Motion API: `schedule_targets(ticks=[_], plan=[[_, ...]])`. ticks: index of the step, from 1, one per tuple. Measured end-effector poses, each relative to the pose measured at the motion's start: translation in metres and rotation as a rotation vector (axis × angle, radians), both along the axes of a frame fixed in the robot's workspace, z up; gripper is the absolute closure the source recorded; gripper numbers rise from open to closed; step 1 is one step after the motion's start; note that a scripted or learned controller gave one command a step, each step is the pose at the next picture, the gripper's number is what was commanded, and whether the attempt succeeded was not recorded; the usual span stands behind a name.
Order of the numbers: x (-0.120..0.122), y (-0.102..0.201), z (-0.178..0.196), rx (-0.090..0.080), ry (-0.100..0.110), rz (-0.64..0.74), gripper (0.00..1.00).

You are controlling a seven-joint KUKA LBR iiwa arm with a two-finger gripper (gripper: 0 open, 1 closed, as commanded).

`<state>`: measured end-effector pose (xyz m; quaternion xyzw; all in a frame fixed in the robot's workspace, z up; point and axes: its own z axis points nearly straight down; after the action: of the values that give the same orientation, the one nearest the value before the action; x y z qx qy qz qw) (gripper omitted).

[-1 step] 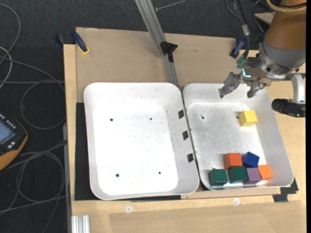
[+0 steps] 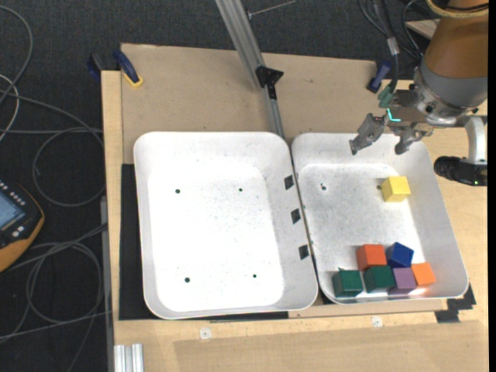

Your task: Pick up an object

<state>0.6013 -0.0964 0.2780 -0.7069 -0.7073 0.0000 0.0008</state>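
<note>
At the far left, on the dark carpet, black cables (image 2: 46,142) loop loosely, and an orange-edged device with a small screen (image 2: 15,219) lies at the frame's border; nothing on its screen can be read. On the bench's back left corner sits a blue and yellow clamp (image 2: 128,68). The left bin (image 2: 155,161) has a speckled white floor with four dark dots. A grey metal bar (image 2: 244,33) slants down from the top and ends in a black fitting just behind the seam where the two bins meet; three small black clips (image 2: 294,215) run along that seam. In the right bin (image 2: 442,231), a yellow cube (image 2: 396,188) rests alone toward the back, well apart from a cluster at the front edge: two green blocks (image 2: 363,280), an orange-red block (image 2: 371,255), a blue block (image 2: 400,253), a purple block (image 2: 404,279) and an orange block (image 2: 423,273), all touching or nearly so. The gripper (image 2: 384,139) hangs over the right bin's back rim, behind and just left of the yellow cube, its jaws spread wide with nothing between them. No labels or writing are legible anywhere.
</note>
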Motion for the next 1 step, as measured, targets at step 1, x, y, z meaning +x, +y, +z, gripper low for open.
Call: schedule_targets(ticks=[1], plan=[[-0.0035, 0.0082, -0.0594, 0.0, 0.007, -0.001, 0.0]])
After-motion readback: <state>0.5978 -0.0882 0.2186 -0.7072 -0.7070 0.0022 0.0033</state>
